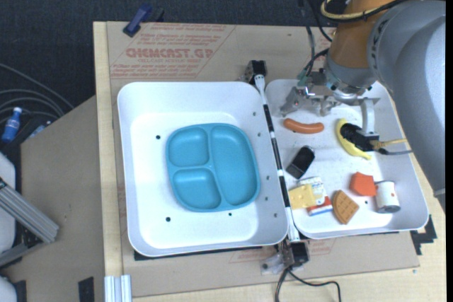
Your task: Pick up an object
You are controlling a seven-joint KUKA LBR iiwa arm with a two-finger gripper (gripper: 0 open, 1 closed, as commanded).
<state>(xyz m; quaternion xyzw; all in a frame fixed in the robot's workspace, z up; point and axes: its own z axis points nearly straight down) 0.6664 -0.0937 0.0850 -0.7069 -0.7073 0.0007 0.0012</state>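
Note:
My gripper [306, 108] hangs over the far end of the right bin [410, 216], open, with nothing between its fingers. Just in front of it an orange-red sausage [304, 126] lies on the bin floor, apart from the fingertips. A yellow banana [352, 138] lies to the right of the sausage, partly under the arm. Nearer the front are a black block [301, 162], an orange wedge [363, 184], a white and silver cylinder [386, 196], a yellow cheese piece [306, 194] and a brown cracker [345, 206].
The left bin [134, 124] holds a blue divided plate [212, 166]. A ridge with black clips [272, 145] separates the two bins. The grey arm with its orange band [361, 25] covers the right bin's far right corner.

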